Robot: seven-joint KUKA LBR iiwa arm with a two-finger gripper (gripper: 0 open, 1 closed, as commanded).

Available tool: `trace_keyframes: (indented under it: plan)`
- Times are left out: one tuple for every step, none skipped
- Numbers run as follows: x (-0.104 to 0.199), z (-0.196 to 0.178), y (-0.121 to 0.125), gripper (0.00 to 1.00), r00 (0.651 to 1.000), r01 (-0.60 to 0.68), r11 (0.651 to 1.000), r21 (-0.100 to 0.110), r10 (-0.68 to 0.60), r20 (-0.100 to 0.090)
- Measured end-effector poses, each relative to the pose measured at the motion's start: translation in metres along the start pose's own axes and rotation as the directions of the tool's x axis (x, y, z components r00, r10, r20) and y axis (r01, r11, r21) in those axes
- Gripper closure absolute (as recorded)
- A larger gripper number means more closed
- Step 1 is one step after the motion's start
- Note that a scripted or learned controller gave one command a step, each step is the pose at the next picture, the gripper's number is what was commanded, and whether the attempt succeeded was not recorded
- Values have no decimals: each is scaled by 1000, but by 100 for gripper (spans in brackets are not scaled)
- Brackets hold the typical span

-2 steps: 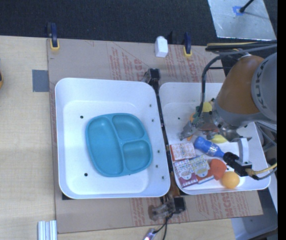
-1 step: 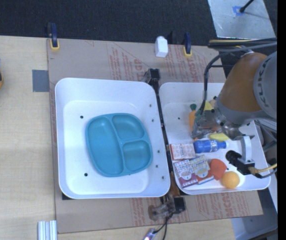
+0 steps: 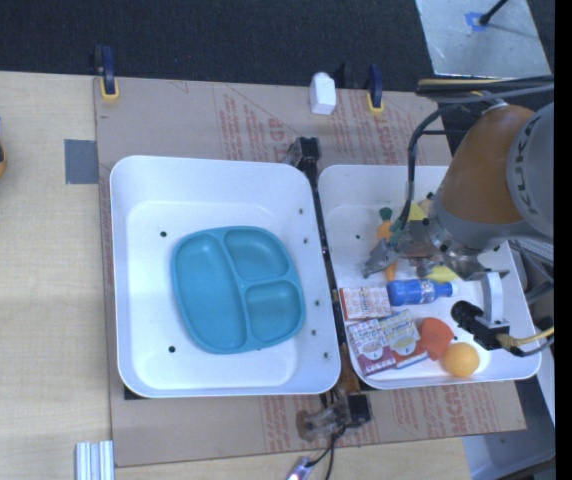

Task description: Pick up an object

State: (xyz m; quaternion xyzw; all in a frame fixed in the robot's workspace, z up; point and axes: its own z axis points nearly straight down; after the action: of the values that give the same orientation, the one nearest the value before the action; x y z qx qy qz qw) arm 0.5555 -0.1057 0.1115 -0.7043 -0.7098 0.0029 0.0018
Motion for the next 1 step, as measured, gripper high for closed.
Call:
trace_keyframes:
  plan:
    - [5, 20, 12, 0, 1000, -3, 1000, -5, 3, 0]
